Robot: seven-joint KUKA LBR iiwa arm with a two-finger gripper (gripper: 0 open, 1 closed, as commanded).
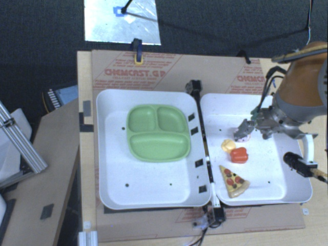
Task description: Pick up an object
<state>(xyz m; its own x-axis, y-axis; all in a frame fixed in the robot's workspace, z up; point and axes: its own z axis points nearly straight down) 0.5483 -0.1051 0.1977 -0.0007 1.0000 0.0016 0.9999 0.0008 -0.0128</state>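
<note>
Gripper [244, 132] over right bin [271, 188], grip state unclear to you. Red pepper [239, 155] at its 6 o'clock, touching yellow piece [228, 145]; your descent risks nudging both, missing grasp.

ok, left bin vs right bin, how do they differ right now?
The shallow white left bin holds one thing, a green divided plastic plate; the shallow white right bin holds several small toys: a yellow piece, a red pepper-like piece and a pizza slice. The end effector hangs over the right bin, not the left. Both are white, shallow, and side by side.
</note>
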